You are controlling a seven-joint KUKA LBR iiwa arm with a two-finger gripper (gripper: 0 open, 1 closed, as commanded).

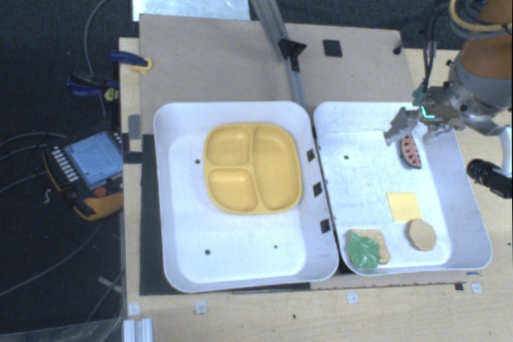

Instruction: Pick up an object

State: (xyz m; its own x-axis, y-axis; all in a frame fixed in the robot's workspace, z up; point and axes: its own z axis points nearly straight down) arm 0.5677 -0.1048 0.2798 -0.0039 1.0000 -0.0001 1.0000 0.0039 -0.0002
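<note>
At the upper right of the frame, the hand (417, 124) hung, fingers apart, just above the melon slice (411, 151) in the right bin (479, 248); it needed to descend straddling the slice squarely before closing.

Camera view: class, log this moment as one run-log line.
gripper: open, above right bin | watermelon slice: just below gripper, unheld | yellow plate: left bin

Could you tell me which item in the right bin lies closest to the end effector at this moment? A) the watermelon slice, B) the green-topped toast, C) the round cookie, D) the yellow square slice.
A: the watermelon slice lies just below the end effector near the right bin's upper edge, while the yellow square slice, round cookie and green-topped toast sit lower down.
</note>
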